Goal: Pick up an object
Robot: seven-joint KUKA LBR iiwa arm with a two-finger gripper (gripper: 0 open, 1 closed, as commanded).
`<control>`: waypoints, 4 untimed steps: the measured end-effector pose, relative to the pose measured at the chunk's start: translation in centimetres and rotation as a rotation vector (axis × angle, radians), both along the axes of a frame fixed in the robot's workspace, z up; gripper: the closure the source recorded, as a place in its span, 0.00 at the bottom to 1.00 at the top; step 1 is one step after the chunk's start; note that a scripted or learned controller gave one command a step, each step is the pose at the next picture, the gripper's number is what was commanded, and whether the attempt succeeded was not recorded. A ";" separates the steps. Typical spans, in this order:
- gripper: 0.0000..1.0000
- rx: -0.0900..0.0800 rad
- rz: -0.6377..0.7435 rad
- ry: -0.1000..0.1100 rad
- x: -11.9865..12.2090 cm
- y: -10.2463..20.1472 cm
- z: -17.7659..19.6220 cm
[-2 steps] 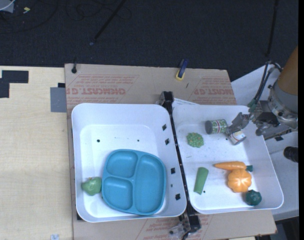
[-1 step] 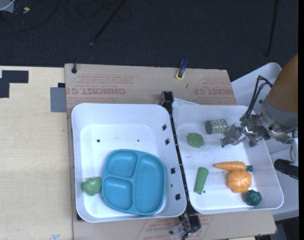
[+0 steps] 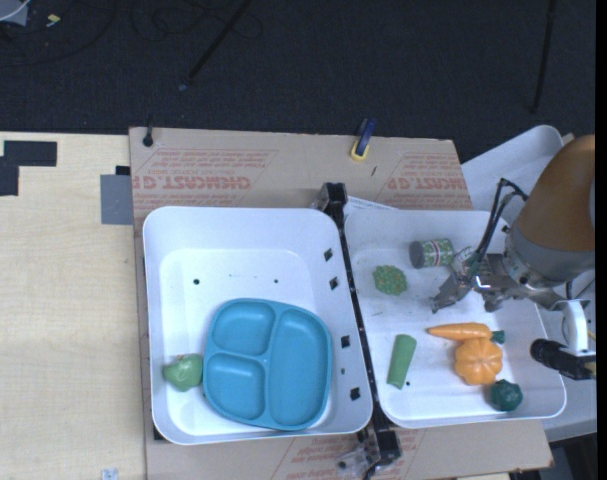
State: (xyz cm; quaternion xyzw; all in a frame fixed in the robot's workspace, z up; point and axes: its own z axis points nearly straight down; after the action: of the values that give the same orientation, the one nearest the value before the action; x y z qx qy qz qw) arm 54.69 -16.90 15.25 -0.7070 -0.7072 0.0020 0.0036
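Landmark: orange pumpkin-shaped toy (image 3: 478, 361), lying low in the right bin (image 3: 423, 413).
Gripper (image 3: 470, 296): above the pumpkin toy, over the right bin's floor; dark fingers pointing down and left. Opening cannot be told from this slant, and nothing can be made out between the fingers.
Carrot (image 3: 460, 332): just above the pumpkin toy, touching or nearly so; lies flat, tip to the left, directly below the gripper and apart from it.
Dark green round toy (image 3: 504, 395): just right of and below the pumpkin toy.
Green cylinder (image 3: 401, 360): left of the pumpkin toy, lying lengthwise.
Broccoli (image 3: 389, 279): up and left of the pumpkin toy, left of the gripper.
Small can (image 3: 432, 253): above the pumpkin toy, on its side, up-left of the gripper.
Blue divided plate (image 3: 267, 362): far left of the pumpkin toy, in the left bin (image 3: 233, 230); a light green toy (image 3: 183, 372) touches its left edge.
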 end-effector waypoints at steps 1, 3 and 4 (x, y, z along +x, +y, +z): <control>0.00 0.000 0.001 -0.002 -0.1 0.2 -6.4; 1.00 0.000 -0.010 -0.004 -0.2 0.2 -5.5; 1.00 -0.002 0.000 -0.009 0.8 0.1 -0.7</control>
State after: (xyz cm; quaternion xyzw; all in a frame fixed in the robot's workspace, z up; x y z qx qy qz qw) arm 55.44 -16.81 14.54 -0.7071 -0.7071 -0.0004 -0.0005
